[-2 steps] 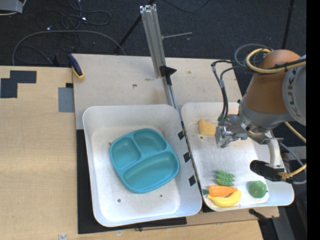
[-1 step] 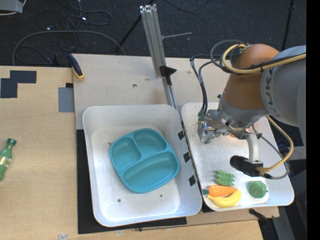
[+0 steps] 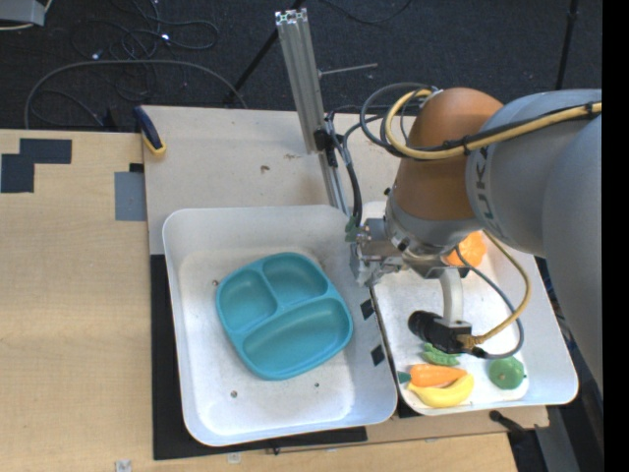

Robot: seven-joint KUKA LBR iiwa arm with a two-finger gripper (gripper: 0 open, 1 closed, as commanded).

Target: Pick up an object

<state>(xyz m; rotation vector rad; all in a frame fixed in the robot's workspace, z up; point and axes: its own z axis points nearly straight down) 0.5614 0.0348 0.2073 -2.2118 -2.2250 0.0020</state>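
**Progress.** No object is being shown held. The pincer (image 3: 376,256) is being carried low over the near-left corner of the right bin (image 3: 552,386), close to the rim shared with the left bin (image 3: 187,264). Its state, wide or narrow, is being hidden by the arm (image 3: 531,165) and cannot be told. The pick is being judged as not yet done, with the grasp and the lift both left.

**Left bin.** One blue plate (image 3: 285,313) with three compartments is being kept here. It is lying flat at a slant, toward the right edge of this bin. Nothing is being seen lying in the compartments.

**Right bin.** The likely candidates for picking are being kept here.
- A yellow toy (image 3: 444,393) is lying at the front edge.
- An orange toy (image 3: 437,374) is resting on top of the yellow one.
- A green ball (image 3: 506,372) is sitting just beside them, toward the front right corner.
- An orange piece (image 3: 474,249) is being partly covered by the arm, further back.

**Bench.** Both bins are being borne side by side on the bench (image 3: 69,293).
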